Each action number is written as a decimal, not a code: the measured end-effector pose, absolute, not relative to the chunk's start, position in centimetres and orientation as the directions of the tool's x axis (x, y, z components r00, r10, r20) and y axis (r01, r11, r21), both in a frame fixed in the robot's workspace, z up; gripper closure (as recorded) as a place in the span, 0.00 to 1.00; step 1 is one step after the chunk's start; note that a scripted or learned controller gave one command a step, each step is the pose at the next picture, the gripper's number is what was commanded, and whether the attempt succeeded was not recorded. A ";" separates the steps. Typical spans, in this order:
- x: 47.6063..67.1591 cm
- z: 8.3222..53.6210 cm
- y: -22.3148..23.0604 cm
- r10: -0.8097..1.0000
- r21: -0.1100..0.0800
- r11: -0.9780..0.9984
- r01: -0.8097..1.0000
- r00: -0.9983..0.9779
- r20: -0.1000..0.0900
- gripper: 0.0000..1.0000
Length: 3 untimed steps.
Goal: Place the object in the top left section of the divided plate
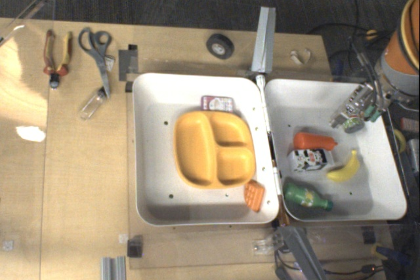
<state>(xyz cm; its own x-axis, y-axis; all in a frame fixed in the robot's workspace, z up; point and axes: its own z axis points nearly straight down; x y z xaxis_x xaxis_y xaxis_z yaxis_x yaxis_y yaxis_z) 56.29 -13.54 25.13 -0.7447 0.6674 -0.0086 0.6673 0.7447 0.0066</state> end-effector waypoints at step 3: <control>58.0 15.7 -11.1 0.591 0.004 0.807 0.591 -0.807 -0.005 1.00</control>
<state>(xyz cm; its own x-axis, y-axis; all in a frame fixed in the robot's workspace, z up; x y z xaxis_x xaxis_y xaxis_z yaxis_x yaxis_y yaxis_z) 58.00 -11.07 15.74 -0.8070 0.5906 -0.0049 0.5906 0.8070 0.0037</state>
